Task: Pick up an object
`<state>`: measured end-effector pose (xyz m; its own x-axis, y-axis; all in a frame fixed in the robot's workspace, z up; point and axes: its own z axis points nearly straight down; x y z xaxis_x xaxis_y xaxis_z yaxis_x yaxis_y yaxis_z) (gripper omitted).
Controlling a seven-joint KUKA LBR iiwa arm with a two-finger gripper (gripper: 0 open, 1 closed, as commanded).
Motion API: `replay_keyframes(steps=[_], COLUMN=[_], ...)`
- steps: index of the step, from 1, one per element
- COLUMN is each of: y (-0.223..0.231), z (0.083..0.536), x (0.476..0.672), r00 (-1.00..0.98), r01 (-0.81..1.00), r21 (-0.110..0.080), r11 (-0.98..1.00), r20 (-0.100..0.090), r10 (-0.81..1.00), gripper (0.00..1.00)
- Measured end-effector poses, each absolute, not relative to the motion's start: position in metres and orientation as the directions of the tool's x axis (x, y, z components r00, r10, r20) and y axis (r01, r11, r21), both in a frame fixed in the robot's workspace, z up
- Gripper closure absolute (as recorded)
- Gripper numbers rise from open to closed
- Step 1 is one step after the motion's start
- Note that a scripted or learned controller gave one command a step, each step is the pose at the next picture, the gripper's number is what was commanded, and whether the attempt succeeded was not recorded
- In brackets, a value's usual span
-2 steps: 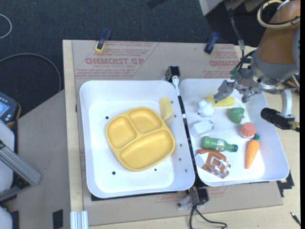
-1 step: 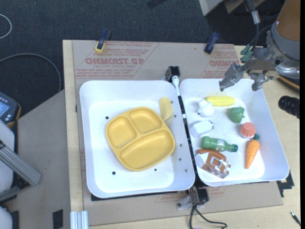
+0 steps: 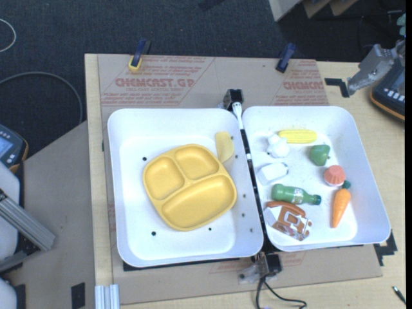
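Barely started, by the looks. Left bin holding a yellow plate; right bin holding carrot, green bottle, corn, all lying loose. Gripper parked well apart at the far right, open or closed impossible to tell.

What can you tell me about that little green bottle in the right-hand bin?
The green bottle lies on its side in the right bin, neck pointing toward the carrot. It looks like glossy toy plastic, with a pale label band around its middle and a darker green neck. Just below it lies a flat orange-and-white packet, close enough that I cannot tell whether they touch. A white object lies just above it.
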<state>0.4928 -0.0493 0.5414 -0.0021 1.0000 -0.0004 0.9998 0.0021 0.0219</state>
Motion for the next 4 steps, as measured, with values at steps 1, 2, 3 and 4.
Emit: replay_keyframes(steps=[1,2,3,4], y=[-0.049,-0.122,-0.197,-0.225], z=[0.542,0.468,0.379,0.308], x=[0.495,0.478,0.478,0.488], r00=[-0.001,0.009,0.008,0.003], r01=[1.0,1.0,1.0,1.0], r21=[0.006,-0.007,-0.008,-0.005], r11=[0.001,-0.009,-0.008,-0.003], r20=[-0.002,-0.001,0.0,0.001], r10=[1.0,1.0,1.0,1.0], gripper=[1.0,1.0,1.0,1.0])
